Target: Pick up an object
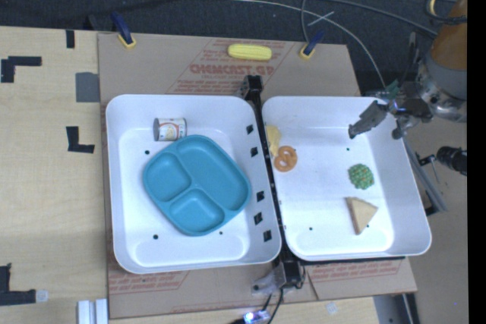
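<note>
The right bin [402, 239] holds a green broccoli-like piece [361, 176], a tan wedge [361, 214], an orange pretzel [285, 158] and a pale yellow piece [272, 136] at its left wall. My gripper [382, 123] hangs over the bin's upper right part, above and right of the green piece. Its two dark fingers stand spread apart with nothing between them. In the left bin [121, 239] lie a blue divided plate [196, 183] and a small can [170, 129] on its side.
A yellow banana-shaped toy [249, 51] lies on the cardboard behind the bins. Blue and yellow clamps [124, 34] pin the cardboard's back edge. Cables run across the dark floor at the top. A black divider [263, 163] separates the bins.
</note>
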Tool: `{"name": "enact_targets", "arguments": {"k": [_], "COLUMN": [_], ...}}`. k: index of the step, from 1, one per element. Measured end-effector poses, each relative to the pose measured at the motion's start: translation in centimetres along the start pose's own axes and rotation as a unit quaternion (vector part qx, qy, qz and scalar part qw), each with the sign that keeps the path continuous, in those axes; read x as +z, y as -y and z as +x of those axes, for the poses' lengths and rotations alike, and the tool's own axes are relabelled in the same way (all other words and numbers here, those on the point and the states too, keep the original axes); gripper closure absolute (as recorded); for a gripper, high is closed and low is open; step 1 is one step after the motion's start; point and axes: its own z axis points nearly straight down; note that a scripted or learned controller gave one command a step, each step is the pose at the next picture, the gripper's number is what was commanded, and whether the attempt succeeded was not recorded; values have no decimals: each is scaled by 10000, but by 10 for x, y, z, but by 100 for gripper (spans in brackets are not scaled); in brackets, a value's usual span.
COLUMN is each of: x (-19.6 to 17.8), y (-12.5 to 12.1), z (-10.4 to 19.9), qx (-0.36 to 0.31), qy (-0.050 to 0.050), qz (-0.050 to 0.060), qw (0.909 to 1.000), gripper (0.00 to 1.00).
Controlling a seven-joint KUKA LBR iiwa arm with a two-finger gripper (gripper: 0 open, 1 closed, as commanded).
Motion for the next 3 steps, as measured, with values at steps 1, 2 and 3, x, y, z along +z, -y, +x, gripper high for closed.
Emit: {"name": "enact_targets", "arguments": {"k": [1,2,3], "x": [-7,57,119], "y": [-2,-3,-9], "z": [1,3,7], "qx": [-19,-17,-22], "qy": [12,7,7], "qz": [-61,-32,-32], "qw": [10000,10000,10000], "gripper": [0,0,0]}}
